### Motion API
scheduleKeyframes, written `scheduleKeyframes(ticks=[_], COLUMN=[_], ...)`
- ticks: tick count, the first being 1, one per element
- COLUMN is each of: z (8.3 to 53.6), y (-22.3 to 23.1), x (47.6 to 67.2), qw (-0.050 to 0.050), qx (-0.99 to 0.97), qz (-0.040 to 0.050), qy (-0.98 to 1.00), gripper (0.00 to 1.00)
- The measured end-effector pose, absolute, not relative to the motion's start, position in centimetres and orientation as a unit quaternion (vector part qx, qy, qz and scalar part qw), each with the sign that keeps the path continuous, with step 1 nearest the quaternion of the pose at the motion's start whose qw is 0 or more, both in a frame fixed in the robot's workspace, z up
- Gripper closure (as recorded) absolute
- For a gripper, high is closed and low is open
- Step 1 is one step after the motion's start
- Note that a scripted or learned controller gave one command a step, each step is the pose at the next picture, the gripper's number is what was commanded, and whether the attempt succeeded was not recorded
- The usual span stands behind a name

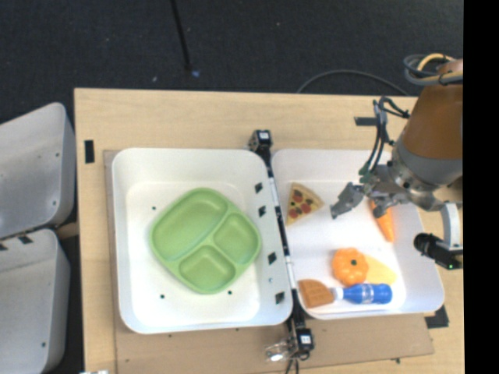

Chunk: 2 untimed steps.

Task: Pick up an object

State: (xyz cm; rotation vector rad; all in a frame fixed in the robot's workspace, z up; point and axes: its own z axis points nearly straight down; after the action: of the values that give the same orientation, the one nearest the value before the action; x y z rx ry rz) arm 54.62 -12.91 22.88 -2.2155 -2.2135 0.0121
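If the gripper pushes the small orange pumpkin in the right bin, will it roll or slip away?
The pumpkin looks round and smooth, so it would probably roll or slip from the fingers. The yellow piece touching it may slow it slightly. It is likely a light, stiff toy.

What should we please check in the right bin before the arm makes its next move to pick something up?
1. Gripper over the right white bin: ok.
2. Fingers free of any load: ok, nothing sits between them.
3. Nearest target, the orange carrot-shaped toy: ok, it lies right beside the gripper, partly hidden by it.
4. Triangular pizza-slice toy lying on its own: ok, apart from the other things.
5. Round orange pumpkin toy free to lift: not ok, it touches the yellow piece beside it.
6. Blue bottle clear of the bin wall: cannot tell.
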Motion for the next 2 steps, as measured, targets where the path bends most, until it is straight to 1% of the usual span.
scheduleKeyframes(ticks=[1, 2], z=[23.6, 18.8], y=[-12.9, -12.6], x=[54.9, 55.7], qw=[0.0, 0.0], qx=[-0.706, -0.707], qz=[0.0, 0.0015], qy=[-0.708, -0.707], gripper=[0.0, 0.0])
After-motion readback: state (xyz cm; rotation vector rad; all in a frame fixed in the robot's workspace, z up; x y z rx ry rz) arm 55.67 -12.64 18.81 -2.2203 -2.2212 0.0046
